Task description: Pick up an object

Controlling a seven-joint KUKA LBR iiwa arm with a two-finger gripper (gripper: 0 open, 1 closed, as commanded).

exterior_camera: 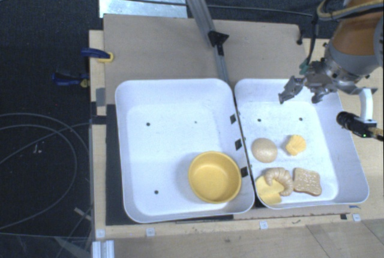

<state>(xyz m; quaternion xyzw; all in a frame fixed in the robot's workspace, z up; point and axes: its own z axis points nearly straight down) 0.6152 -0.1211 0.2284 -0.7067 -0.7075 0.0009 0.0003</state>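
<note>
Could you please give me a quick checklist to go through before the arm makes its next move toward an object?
1. Gripper carries nothing: ok, no object sits between the fingers, which are spread.
2. Objects are within the right bin: ok, a round bun, a yellow shell-shaped piece, a croissant and a toast slice lie there.
3. Space around a target: ok for the round bun and the yellow shell-shaped piece, which lie apart; not ok for the croissant, which touches the toast slice.
4. Gripper above a target: not ok, it hangs over the bin's far part, away from the objects.
5. Yellow bowl clear of the path: ok, it sits in the left bin.
</note>
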